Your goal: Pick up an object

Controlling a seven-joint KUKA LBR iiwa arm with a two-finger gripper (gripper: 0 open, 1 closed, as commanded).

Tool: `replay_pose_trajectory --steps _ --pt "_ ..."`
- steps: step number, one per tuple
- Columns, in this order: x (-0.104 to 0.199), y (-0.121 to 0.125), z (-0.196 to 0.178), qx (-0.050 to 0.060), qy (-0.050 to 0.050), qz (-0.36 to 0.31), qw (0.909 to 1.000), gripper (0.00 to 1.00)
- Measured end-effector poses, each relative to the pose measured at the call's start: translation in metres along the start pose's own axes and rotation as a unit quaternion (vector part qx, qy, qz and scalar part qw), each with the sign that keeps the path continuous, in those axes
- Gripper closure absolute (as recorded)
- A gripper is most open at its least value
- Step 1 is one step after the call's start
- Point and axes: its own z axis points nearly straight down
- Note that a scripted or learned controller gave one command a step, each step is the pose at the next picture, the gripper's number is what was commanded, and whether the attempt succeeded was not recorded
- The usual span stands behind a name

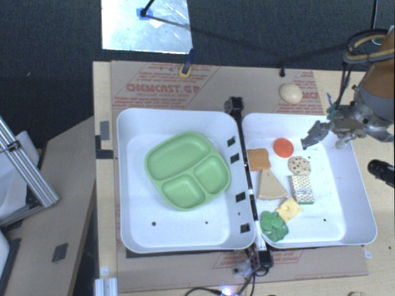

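The gripper (322, 135) hangs over the far part of the right bin (361, 208), its fingers parted and holding nothing. Just to its left, the tomato slice (283, 147) lies flat, with the cookie (299, 164) near it, then the wrapped bar (302, 189), cheese (288, 209) and broccoli (273, 225) nearer the front; toast (258, 159) and a sandwich wedge (271, 185) sit by the divider. These look like light, stiff toy foods, probably slick. The thin discs offer little edge; the blocky cheese seems the surer grasp, across its sides. The green plate (187, 169) fills the left bin (133, 177).
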Motion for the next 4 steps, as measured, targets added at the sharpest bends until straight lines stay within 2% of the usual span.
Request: replay_pose_trajectory --steps 1,4 --pt "0.000 0.002 -0.006 -0.005 -0.001 -0.001 1.0000 0.00" --pt "0.013 0.000 0.145 -0.003 0.000 0.000 1.0000 0.00"
